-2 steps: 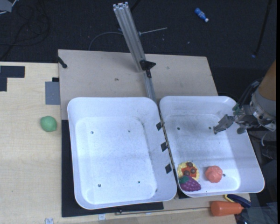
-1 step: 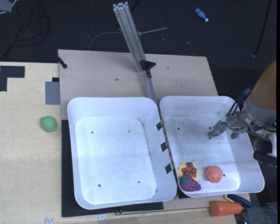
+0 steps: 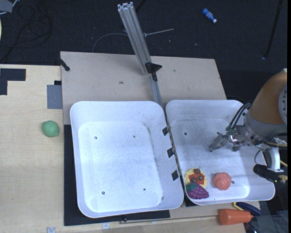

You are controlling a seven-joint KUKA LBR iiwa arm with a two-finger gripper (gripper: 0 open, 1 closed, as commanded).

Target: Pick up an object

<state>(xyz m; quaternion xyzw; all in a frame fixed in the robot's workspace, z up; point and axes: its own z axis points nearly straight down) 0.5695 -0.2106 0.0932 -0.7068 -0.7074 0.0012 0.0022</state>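
In the right bin (image 3: 203, 111) lie two objects near its front edge: a yellow, red and purple toy fruit cluster (image 3: 196, 183) and an orange-pink round toy (image 3: 222, 180). My gripper (image 3: 226, 142) hangs over the middle right of that bin, above and behind the toys, with its fingers spread apart and nothing between them. The arm's grey wrist and orange band (image 3: 269, 106) reach in from the right.
The left bin (image 3: 82, 111) sits beside the right one. A green ball (image 3: 51, 128) rests on the bench left of the bins. An orange object (image 3: 234, 216) lies in front of the right bin. A metal rail (image 3: 138, 38) slants at the back.
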